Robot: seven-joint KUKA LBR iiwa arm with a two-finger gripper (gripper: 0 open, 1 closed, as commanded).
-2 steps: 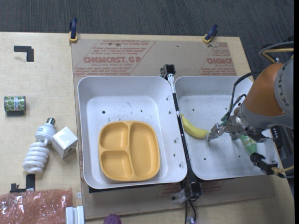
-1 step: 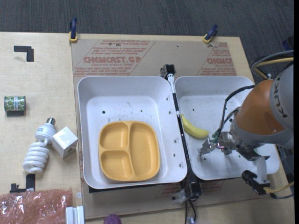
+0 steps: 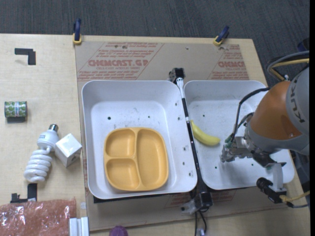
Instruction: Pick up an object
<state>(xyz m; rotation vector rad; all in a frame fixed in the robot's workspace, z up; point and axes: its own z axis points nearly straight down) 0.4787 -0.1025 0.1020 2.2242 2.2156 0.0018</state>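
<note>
1. End effector hangs low in the right bin; we cannot tell how it is set or whether it has hold of anything.
2. Banana lies on that bin's floor near the divider, just left of and slightly above the end effector, apart from it.
3. Its long axis runs diagonally, upper-left to lower-right, so we judge a short leftward shift is needed.

Red print reads "CHEMCAST" on the brown board under the bins, left sheet, and there it is again at the right, partly cut off. White letters "KU" show on the arm.
</note>
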